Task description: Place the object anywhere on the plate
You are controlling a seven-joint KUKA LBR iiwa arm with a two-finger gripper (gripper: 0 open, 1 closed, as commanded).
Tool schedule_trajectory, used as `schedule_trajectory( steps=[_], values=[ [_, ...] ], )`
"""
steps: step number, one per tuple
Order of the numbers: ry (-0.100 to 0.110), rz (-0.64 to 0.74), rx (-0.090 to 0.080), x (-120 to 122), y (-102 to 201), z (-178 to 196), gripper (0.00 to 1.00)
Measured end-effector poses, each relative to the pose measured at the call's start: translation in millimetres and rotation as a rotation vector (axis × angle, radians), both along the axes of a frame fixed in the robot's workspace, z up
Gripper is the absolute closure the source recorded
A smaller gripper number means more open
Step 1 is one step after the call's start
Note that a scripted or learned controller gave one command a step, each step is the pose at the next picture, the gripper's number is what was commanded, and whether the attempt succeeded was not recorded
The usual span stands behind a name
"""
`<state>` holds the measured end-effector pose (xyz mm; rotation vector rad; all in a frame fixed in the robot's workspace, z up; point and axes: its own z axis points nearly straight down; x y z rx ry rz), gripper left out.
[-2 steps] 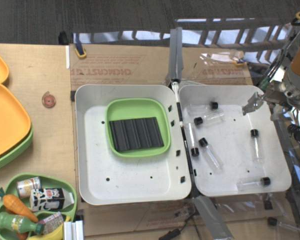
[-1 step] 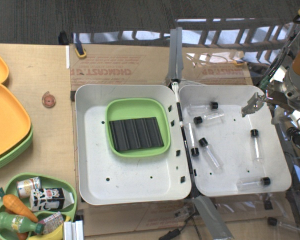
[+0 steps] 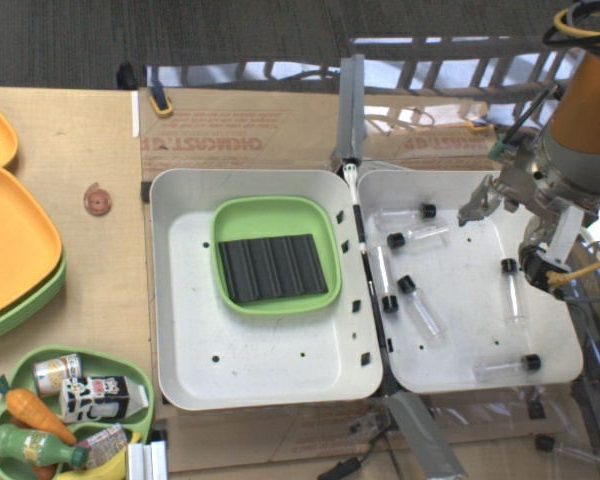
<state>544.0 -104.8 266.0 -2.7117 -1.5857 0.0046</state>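
clear plastic tubes with black caps are seen scattered across the right bin [image 3: 570,353], at the right of the frame. one tube [image 3: 421,306] lies slantwise near the bin's middle, another [image 3: 414,236] nearer its upper left, a third [image 3: 512,290] toward the right side and a fourth [image 3: 505,367] by the lower right corner. each is judged light, stiff and smooth-walled, so that rolling or slipping is to be expected; a hold across the barrel, close to the cap, is judged the surest.

the green plate [image 3: 276,254], bearing a dark ribbed insert, is set in the left bin [image 3: 180,368], left of centre and well apart from every tube.

the gripper [image 3: 480,206] is seen at the upper right of the frame, above the top part of the right bin, below the orange band of the arm. whether it is spread or pressed together cannot be told, and nothing is seen held. the nearest tube lies to its lower left; the slanted tube lies farther down and left. no tube is yet on the plate.
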Motion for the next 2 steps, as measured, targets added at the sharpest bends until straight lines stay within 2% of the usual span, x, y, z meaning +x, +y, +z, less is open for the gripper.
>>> schedule_trajectory(
  steps=[1, 2],
  values=[
    [0.001, -0.184, -0.002, -7, 56, 14, 0.0],
    [0.003, -0.29, -0.002, -23, 126, 14, 0.0]
  ],
)
